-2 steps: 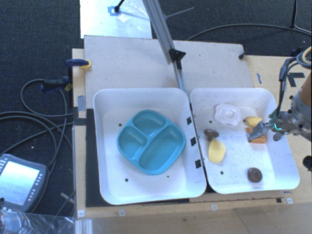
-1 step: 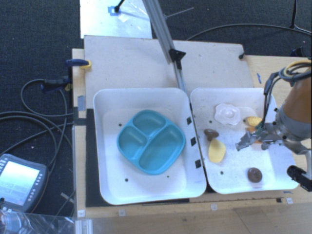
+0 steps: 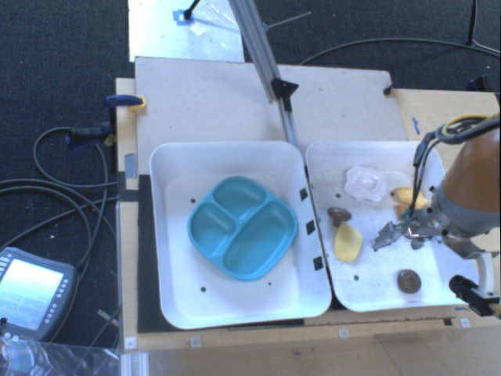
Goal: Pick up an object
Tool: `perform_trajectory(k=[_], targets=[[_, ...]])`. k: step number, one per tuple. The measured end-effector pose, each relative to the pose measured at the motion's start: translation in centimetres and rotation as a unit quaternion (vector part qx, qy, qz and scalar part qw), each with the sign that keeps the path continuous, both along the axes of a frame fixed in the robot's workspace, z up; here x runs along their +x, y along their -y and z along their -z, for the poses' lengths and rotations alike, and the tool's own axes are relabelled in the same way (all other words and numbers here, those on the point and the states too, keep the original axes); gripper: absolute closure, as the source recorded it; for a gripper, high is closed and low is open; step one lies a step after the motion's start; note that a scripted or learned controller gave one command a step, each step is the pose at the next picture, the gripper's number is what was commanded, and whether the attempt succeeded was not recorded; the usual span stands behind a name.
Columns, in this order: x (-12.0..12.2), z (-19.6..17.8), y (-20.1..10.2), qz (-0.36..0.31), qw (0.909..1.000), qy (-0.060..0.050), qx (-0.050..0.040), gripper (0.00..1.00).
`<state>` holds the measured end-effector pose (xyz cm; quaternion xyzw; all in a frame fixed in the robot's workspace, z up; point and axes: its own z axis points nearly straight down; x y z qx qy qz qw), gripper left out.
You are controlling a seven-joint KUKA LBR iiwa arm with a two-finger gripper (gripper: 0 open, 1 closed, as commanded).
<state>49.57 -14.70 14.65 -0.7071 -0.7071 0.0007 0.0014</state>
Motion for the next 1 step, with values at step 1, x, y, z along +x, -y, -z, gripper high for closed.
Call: perform_trajectory(k=[1], targets=[[-0.06,5.25,-0.04,0.0,1.0,0.0,0.0003,0.0]])
